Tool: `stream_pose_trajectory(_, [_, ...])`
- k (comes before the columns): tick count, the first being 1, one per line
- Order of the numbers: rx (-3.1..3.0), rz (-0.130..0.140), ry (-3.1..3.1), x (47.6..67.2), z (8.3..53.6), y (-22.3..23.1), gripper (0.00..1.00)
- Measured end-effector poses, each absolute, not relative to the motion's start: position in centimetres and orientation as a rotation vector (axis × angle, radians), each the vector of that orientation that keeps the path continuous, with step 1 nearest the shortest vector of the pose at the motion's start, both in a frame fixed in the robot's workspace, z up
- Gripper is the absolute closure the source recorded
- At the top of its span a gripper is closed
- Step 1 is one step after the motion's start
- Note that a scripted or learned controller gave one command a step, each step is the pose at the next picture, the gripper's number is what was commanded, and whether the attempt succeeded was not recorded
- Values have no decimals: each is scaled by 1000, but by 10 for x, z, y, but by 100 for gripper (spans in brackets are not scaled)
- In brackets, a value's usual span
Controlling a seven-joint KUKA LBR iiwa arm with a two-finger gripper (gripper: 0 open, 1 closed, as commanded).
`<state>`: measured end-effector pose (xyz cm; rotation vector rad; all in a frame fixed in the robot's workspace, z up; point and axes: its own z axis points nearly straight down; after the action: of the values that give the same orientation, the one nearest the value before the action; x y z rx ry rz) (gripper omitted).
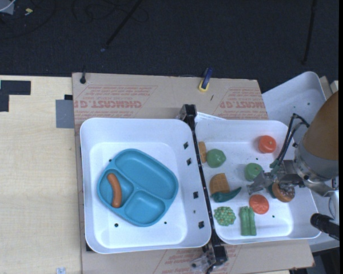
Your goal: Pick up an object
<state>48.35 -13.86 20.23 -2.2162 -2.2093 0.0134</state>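
The tool (272, 181) is sitting low over the right bin (228, 131), toward its 3 o'clock side, with the grey arm and its orange band (327, 127) reaching in from the right. Whether it is open or closed on anything, I cannot tell. A brown ring-shaped piece (283, 192) is lying just at the tool's 4 o'clock, touching or nearly so. A green round piece (252, 170) is sitting just at its 10 o'clock, and a red-orange one (259, 204) at its 7 o'clock. Farther out, an orange-red ball (267, 144) is resting at 12 o'clock, and a green stalk-like piece (247, 221) is lying near the bin's bottom edge. In the left bin (97, 221), a blue divided plate (143, 184) is carrying a sausage (114, 189) in its 9 o'clock compartment.
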Motion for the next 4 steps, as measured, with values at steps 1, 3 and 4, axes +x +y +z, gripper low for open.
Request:
stream_pose_trajectory(1, [-2222, 2, -2219, 486, 208, -139, 0])
stream_pose_trajectory(3, [-2221, 3, -2216, 497, 99, -135, 0])
stream_pose_trajectory(4, [-2236, -6, -2230, 501, 93, -138, 0])
